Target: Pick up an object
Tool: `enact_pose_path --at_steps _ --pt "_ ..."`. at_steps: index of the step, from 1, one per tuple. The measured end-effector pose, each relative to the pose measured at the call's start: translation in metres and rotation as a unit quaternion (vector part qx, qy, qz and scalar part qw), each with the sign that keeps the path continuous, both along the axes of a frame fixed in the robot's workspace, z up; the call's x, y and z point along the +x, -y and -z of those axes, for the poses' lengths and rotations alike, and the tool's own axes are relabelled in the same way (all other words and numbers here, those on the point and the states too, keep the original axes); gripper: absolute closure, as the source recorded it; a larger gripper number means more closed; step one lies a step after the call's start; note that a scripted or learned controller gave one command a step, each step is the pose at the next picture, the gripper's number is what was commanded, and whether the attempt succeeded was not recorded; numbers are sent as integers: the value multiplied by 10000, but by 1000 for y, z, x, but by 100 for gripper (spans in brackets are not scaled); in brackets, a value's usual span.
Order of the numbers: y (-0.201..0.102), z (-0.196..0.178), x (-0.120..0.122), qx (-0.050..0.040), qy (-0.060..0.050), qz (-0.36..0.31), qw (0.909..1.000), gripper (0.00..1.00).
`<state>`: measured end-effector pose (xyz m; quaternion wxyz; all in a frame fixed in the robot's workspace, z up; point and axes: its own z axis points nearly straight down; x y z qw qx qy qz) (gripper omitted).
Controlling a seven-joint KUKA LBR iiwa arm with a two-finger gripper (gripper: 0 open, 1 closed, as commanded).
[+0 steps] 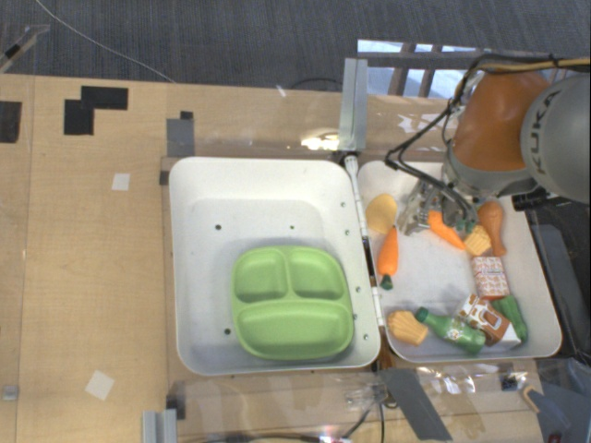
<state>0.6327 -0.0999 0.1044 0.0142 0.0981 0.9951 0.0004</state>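
A green bottle (452, 330) lies at the right bin's (545, 340) near edge; farther back the gripper (432, 212), its spread impossible to tell, hovers just beside an orange carrot (447, 232).

Reaches in from the right, grey with the orange band broad and rounded above the wrist. Bends steeply downward, wrist pointing to the lower left. Claw (434, 212) sits low (dark cables looped just beside it), its tip blurred.

plate (292, 305): we see light green
bins (199, 201): both plain white
carrot (388, 255): orange, green tip
bottle (452, 329): dark green
bench (83, 275): pale wood, we spot black squares
arm (545, 146): grey, orange band
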Motion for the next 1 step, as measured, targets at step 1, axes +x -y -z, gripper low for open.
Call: enact_pose_path --at_steps 1 --pt "-16 -140 -25 2 -4 48 10000 100"
